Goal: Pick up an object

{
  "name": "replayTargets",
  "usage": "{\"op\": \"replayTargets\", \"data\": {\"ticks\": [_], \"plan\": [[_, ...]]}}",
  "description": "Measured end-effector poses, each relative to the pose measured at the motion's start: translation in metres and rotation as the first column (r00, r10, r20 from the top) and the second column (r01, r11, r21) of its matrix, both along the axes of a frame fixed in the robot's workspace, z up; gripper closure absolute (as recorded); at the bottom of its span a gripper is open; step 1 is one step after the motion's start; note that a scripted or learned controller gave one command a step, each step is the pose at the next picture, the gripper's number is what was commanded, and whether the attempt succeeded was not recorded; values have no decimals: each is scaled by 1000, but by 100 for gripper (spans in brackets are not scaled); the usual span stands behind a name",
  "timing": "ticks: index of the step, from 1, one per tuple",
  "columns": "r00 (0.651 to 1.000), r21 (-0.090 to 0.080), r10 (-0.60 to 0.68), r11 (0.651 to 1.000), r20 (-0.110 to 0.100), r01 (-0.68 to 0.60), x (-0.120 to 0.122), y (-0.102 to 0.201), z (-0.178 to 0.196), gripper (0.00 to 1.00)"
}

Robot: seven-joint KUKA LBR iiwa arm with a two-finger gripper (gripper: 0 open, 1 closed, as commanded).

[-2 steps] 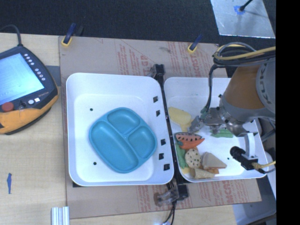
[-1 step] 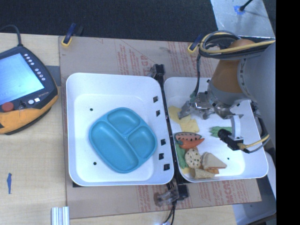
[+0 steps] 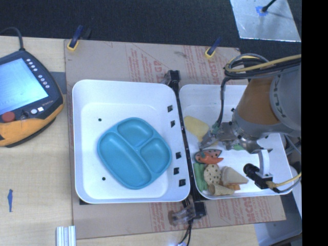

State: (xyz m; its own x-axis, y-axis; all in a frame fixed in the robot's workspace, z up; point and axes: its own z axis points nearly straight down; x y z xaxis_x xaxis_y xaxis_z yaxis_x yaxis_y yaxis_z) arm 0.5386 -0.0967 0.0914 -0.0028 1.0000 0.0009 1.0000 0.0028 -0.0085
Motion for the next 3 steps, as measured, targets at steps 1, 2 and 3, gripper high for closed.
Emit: {"op": "replayTargets", "data": {"ticks": [1,2,3], "plan": [[1000,0,1,1000,1,-1,-36,2,0,0],[1000,-2,3,1000,10,-3,-33,0,12,100],[1000,3,10,1000,18,-11,13,77,106,100]]}}
